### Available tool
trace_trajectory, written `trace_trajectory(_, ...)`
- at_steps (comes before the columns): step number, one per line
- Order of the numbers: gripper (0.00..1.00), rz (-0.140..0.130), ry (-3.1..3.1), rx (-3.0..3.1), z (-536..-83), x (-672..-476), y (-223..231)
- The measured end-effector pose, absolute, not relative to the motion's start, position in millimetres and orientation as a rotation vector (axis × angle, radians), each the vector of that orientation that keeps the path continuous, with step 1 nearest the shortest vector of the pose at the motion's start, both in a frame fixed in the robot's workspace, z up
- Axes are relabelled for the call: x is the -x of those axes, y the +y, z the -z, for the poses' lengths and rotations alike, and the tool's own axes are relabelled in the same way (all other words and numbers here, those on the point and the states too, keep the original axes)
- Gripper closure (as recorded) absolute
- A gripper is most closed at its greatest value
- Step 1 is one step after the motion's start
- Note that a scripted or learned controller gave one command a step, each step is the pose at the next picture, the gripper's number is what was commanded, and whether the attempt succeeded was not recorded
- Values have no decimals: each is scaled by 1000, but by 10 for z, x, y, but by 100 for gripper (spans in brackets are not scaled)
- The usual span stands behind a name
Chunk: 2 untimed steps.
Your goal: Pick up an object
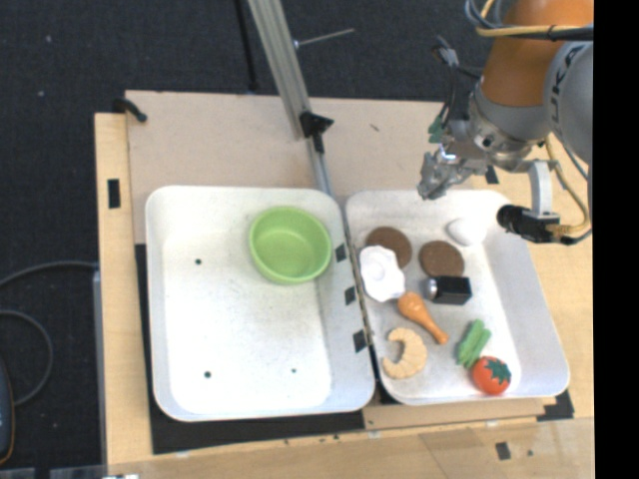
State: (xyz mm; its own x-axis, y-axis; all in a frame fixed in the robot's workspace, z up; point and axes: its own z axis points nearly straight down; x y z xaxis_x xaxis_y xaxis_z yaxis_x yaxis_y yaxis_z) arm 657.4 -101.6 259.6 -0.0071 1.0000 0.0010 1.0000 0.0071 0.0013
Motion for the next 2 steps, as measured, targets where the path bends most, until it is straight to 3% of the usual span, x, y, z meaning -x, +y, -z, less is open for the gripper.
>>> trace_trajectory(2,100,-2,2228,-2214,-2499,-6784,51)
